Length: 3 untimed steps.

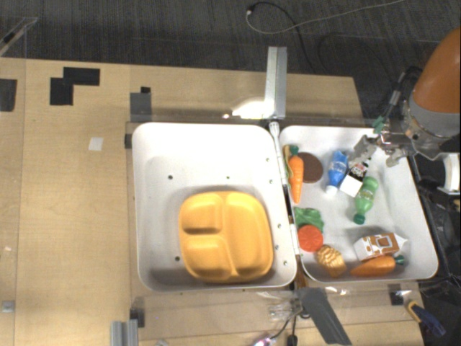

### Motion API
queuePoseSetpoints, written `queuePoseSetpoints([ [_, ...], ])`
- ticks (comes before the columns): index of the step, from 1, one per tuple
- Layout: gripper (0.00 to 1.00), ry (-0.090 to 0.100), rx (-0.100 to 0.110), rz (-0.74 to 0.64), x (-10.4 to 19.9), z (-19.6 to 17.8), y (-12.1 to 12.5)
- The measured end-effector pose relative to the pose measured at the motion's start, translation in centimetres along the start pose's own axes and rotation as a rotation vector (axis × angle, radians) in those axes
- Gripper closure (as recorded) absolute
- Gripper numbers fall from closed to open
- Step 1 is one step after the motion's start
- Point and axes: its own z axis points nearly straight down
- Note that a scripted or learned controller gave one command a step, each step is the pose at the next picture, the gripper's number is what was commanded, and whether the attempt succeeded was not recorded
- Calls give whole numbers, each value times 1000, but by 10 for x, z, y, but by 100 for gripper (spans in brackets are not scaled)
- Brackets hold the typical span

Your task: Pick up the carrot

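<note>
An orange carrot [295,178] with a green top lies lengthwise along the left wall of the right bin [426,231], beside a brown disc [312,166]. A second orange carrot-shaped piece [374,267] lies at that bin's front edge. My gripper [377,151] hovers over the bin's back right part, above and to the right of a small white-and-black bottle [353,179]. Its fingers stand open with nothing between them. The gripper is well to the right of the carrot, with a blue bottle [337,170] in between.
The right bin also holds a green bottle [365,200], a green vegetable [308,217], a red tomato [310,238], a bread roll [330,256] and a small carton [378,245]. A yellow divided tray [225,234] sits in the left bin [166,171].
</note>
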Motion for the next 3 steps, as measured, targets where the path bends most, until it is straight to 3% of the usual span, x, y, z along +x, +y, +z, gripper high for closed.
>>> queuePoseSetpoints([
  [1, 0, -1, -3, 120, -8, 3, 31],
  [2, 0, 1, -8, 198, 60, 119, -19],
  [3, 0, 1, -1, -12, 122, 23, -80],
])
